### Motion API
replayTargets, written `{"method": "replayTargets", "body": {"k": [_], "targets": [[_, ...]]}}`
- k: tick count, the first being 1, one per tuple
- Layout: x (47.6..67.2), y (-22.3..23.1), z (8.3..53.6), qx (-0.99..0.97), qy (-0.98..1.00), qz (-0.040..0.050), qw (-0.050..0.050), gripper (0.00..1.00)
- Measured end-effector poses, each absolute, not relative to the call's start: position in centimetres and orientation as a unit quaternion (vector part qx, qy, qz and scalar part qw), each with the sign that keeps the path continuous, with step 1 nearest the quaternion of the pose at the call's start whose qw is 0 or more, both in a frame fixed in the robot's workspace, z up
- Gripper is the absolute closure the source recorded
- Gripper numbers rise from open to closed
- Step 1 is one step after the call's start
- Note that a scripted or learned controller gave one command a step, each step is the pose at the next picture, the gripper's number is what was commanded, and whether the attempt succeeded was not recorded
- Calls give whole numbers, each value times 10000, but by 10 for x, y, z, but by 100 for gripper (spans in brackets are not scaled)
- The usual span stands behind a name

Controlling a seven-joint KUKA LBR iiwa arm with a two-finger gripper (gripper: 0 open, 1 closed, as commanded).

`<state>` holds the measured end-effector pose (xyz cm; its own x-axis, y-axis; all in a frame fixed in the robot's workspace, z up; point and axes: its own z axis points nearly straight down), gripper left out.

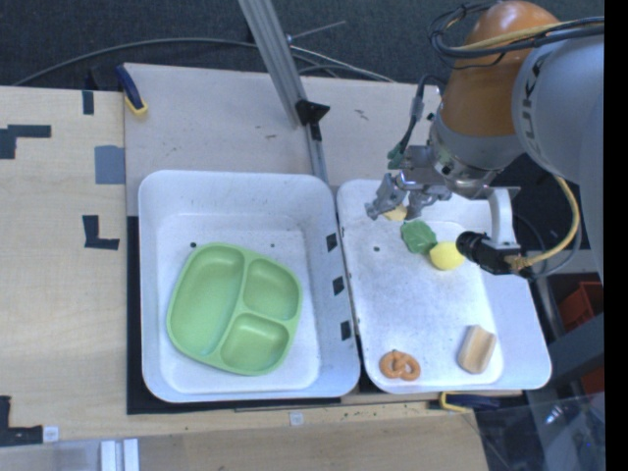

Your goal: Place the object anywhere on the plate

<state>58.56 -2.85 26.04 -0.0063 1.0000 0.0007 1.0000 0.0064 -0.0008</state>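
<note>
Task barely begun: green plate lies bare in the left bin. Tool, whose finger state cannot be told, hovers at the right bin's 12 o'clock, beside green and yellow objects; nothing transferred.

Grey arm with an orange band, upper right of the frame

Black cables loop over the rounded orange section; dark lettering marks the grey shell; a small grey metal gripper sits below the wrist.
</note>
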Motion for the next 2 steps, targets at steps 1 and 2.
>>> {"method": "replayTargets", "body": {"k": [1,2], "targets": [[589,23,256,-7048,-7094,3,10,100],[602,68,235,-7051,-7091,11,12,100]]}}
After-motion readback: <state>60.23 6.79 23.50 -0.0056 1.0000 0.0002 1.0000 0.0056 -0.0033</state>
